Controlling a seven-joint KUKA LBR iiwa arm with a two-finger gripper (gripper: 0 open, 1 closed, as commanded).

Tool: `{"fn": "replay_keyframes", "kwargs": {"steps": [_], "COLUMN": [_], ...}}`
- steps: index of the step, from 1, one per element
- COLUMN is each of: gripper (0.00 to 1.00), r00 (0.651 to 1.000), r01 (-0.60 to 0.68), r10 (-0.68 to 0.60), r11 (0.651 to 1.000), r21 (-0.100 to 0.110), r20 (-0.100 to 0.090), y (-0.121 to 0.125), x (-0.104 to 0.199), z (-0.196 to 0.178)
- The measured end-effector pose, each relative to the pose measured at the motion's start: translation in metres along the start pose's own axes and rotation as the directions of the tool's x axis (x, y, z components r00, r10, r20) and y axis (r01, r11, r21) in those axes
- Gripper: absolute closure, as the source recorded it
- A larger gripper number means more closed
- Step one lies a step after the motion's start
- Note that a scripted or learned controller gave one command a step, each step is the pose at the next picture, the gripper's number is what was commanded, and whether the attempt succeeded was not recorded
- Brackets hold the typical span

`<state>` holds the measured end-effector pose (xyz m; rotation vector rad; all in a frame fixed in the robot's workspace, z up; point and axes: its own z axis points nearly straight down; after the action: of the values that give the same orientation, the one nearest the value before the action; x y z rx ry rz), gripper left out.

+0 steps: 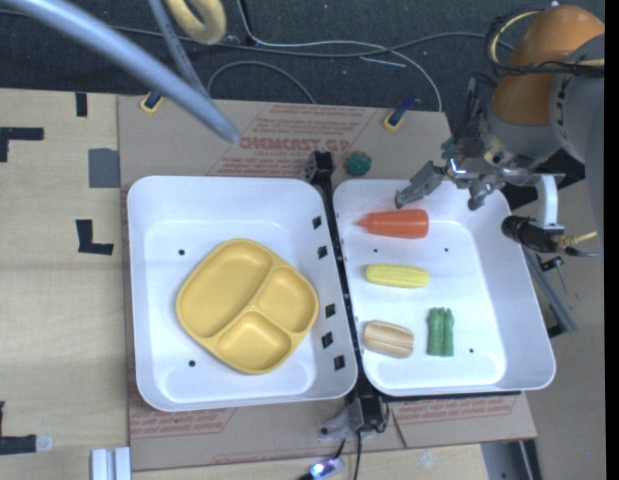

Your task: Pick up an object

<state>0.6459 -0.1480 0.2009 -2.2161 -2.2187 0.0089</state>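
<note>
- A yellow divided plate (pixel 247 306) with three compartments lies in the left white bin (pixel 154 268), somewhat turned against the bin's walls.
- A brown cardboard sheet (pixel 289 128) with red print lies under both bins, on the tabletop (pixel 49 298).
- Black tape marks (pixel 89 236) sit on the tabletop, left of the left white bin.
- A grey patch (pixel 104 165) lies on the tabletop beyond that bin's far left corner.
- A small teal knob-like thing (pixel 359 163) rests on the cardboard just past the far edge where the two bins meet.
- Dark cables (pixel 319 53) loop over the dark floor beyond the cardboard.
- A yellow clip (pixel 395 118) sits at the cardboard's far edge.
</note>
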Motion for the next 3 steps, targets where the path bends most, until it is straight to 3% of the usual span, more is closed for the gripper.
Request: {"fn": "replay_keyframes", "kwargs": {"steps": [1, 2, 3], "gripper": [0.00, 0.00, 1.00], "r00": [1.000, 1.000, 1.000], "r01": [-0.001, 0.000, 0.001], "r10": [0.001, 0.000, -0.001], "r11": [1.000, 1.000, 1.000], "r21": [-0.001, 0.001, 0.001], "r20": [0.001, 0.000, 0.000], "y": [0.003, 0.001, 0.002], "x": [-0.008, 0.001, 0.001], "z": [0.052, 0.112, 0.098]}}
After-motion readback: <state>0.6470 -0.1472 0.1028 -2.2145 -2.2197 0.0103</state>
